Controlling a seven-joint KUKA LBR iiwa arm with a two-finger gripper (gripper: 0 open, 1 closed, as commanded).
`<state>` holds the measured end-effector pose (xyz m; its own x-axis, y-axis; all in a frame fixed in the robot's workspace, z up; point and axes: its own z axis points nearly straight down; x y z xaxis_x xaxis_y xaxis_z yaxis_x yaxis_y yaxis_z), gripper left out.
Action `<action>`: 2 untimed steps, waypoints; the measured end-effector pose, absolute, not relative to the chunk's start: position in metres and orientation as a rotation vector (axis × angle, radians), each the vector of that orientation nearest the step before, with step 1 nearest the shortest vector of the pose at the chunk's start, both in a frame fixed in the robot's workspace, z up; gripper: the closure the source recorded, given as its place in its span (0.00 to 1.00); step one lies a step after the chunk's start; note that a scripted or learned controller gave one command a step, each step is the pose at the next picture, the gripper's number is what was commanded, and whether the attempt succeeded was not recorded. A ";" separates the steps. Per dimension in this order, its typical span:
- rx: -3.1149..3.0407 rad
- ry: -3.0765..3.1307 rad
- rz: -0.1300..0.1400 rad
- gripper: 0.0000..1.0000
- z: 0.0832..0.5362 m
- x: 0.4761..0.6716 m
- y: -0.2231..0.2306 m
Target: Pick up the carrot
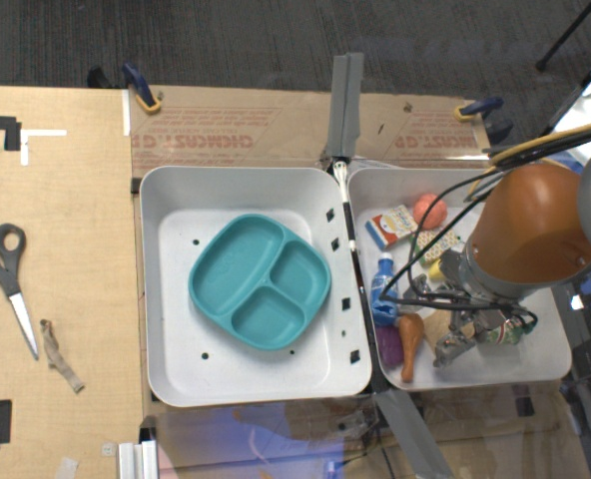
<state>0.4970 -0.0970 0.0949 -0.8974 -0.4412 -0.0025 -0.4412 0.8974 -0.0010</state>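
Orange-banded wrist of my grey arm (535, 223) sits highest over the right shallow white bin (550, 362), blocking much of it. Below it my pincer (465, 339) points down near that bin's front wall; can't tell whether it's open or closed, cables and shine hide that. Orange tapered carrot with a brownish narrow end (410, 342) lies just left of the pincer, apart from it, nothing gripped. It lies roughly front-to-back, fat end away from the front wall, thin end toward it. Purple item (387, 345) is right beside the carrot's left, against the divider wall; blue bottle-like item (383, 289) just behind that. Red-and-white small box (391, 226) and pinkish-orange round ball (430, 210) sit further back. Left white bin (166, 297) carries a teal three-compartment plastic plate (261, 280), open floor around it. Grey-handled scissors (6, 277) lie well left on the cardboard bench (66, 218).
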 end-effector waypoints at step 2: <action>-0.821 3.026 -0.006 0.00 0.093 0.492 -0.099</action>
